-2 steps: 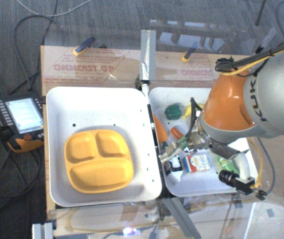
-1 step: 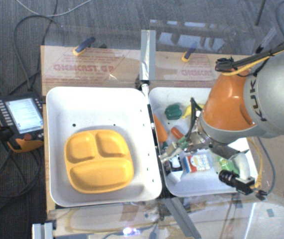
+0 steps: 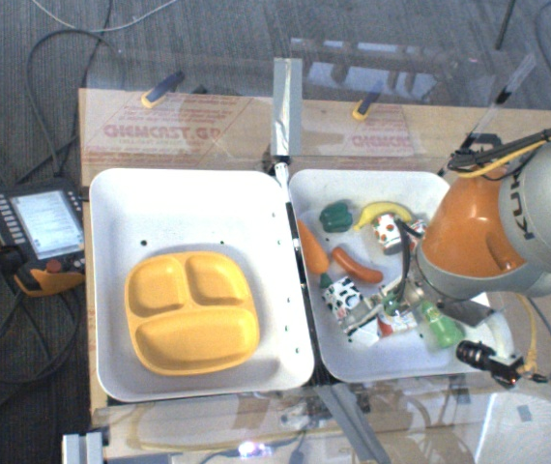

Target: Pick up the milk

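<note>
The milk is a small white carton with black cow patches. It lies in the right bin, near that bin's left wall and just below a red sausage. My gripper is low in the same bin, just right of the carton, under the grey and orange wrist. The wrist covers much of the gripper. Nothing in the view shows the carton held.
The right bin also holds a carrot, a green pepper, a banana, a small white and red box and a green bottle. A yellow divided plate lies in the left bin.
</note>
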Controlling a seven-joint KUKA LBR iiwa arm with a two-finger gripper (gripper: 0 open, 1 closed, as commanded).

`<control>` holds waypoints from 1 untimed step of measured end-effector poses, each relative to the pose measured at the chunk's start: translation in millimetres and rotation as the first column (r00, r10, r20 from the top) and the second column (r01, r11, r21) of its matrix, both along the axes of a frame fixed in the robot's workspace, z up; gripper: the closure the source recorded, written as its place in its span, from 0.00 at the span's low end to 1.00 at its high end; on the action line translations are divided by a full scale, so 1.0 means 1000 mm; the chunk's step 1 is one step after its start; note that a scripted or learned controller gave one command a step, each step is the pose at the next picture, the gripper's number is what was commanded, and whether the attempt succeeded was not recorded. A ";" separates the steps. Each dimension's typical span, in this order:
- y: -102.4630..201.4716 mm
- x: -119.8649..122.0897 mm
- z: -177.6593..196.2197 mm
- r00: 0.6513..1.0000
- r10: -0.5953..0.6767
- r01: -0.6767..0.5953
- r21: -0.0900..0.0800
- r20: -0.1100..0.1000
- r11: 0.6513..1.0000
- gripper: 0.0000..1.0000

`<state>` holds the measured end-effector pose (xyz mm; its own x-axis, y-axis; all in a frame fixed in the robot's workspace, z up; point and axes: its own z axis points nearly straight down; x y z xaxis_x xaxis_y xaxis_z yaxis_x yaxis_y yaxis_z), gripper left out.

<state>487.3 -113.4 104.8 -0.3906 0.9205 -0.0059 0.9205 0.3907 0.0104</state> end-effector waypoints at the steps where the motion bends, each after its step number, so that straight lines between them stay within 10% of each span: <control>1: 0.002 0.001 0.010 1.000 0.001 -0.001 0.004 0.000 1.000 1.00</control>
<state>488.2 -111.3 114.4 -0.3915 0.9202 -0.0024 0.9201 0.3915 0.0123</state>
